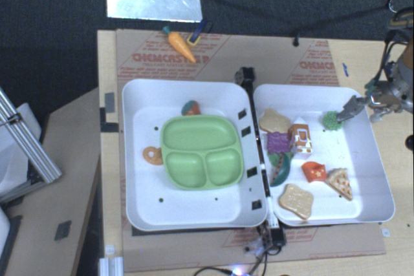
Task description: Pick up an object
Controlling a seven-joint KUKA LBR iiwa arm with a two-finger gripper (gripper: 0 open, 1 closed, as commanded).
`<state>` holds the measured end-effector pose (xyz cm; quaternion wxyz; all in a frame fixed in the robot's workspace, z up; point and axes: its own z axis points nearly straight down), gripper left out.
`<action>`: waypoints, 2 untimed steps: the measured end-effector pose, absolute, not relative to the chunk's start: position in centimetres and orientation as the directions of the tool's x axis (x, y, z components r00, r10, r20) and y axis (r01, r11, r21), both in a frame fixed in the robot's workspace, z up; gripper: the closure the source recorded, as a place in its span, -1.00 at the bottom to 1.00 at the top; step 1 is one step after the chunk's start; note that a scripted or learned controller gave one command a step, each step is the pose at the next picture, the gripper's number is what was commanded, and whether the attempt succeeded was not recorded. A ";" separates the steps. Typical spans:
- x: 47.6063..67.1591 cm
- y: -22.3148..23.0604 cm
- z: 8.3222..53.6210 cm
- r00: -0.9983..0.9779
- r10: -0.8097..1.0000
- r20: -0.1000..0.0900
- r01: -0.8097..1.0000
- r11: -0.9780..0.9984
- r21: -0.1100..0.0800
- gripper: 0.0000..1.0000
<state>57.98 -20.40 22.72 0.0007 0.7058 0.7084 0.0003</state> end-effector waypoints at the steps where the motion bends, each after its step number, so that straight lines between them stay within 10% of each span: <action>1: 57.8 -20.4 18.6 -0.002 1.000 0.000 1.000 0.002 -0.001 -1.00; 2: 58.0 -20.5 12.3 -0.002 1.000 0.001 1.000 0.002 -0.002 -1.00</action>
